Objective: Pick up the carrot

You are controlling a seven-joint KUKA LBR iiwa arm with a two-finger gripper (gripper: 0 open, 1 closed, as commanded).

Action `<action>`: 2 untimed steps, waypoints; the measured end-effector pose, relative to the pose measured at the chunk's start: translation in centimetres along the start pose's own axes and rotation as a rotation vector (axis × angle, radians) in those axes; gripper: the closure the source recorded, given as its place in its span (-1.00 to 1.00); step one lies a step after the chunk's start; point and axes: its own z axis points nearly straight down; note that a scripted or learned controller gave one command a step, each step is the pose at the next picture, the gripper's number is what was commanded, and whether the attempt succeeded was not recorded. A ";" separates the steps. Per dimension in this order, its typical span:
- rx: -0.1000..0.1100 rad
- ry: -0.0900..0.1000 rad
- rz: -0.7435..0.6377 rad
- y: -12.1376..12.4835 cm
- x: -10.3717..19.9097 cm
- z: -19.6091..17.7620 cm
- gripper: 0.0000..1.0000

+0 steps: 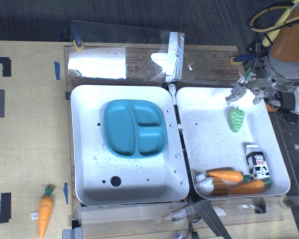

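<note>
An orange carrot [224, 175] lies in the right bin [204, 133] near its front edge, with a second orange carrot-like piece [249, 186] just in front of it. A third carrot [45, 210] with a green top lies on the wooden bench, outside the bins at the front left. My gripper [246, 94] hangs over the right bin's back right corner, above a green bunch of grapes [236, 119]. Its fingers are spread open with nothing between them. It is well behind the carrots.
A blue divided plate [135, 128] sits in the left bin [84, 148]. A small black-and-white carton [256, 163] lies by the right bin's right wall, and a white object [205, 184] sits at its front left corner. A clear panel [139, 59] stands behind the bins.
</note>
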 end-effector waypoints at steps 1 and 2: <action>-0.004 0.001 0.177 -6.8 6.1 -8.5 -1.00; 0.005 0.000 0.327 -11.5 5.1 -2.6 -1.00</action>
